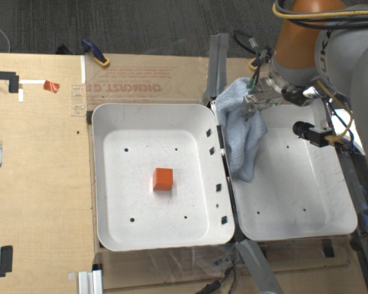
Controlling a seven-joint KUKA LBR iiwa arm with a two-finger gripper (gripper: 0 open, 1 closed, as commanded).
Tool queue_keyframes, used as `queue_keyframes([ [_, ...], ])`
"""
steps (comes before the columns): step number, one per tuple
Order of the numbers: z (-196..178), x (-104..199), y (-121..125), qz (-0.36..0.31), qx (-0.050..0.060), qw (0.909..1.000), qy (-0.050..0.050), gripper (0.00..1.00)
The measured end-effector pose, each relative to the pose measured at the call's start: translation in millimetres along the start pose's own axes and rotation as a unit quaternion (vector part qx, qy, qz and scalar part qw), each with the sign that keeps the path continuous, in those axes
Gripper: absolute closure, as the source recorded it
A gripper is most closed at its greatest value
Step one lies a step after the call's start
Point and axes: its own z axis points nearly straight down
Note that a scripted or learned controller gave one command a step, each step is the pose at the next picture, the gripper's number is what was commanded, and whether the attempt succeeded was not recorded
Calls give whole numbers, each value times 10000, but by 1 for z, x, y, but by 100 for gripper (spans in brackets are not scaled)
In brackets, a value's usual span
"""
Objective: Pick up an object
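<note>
An orange-red cube point(163, 179) lies near the middle of the left bin point(110, 127). A light blue cloth point(241, 133) hangs from my gripper point(254, 106) above the left edge of the right bin point(331, 219). The gripper is shut on the cloth's upper part, and the cloth droops down across the divide between the two bins. Its lower tip reaches the right bin's floor near the left wall.
A cardboard sheet point(135, 81) lies behind the left bin, with a blue-and-yellow clamp point(95, 52) at its back corner. A wooden board point(30, 176) spreads to the left. Grey metal struts point(218, 60) run between the bins. Cables point(337, 124) trail from my wrist.
</note>
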Motion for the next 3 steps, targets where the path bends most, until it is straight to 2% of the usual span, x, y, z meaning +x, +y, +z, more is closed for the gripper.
queue_keyframes([
  [1, 1, 17, -1, 1486, 10, 9889, -1, 100],
  [2, 0, -5, -1, 735, -8, 9973, -5, 100],
  [3, 0, 3, 1, 197, 0, 9998, -4, 100],
])
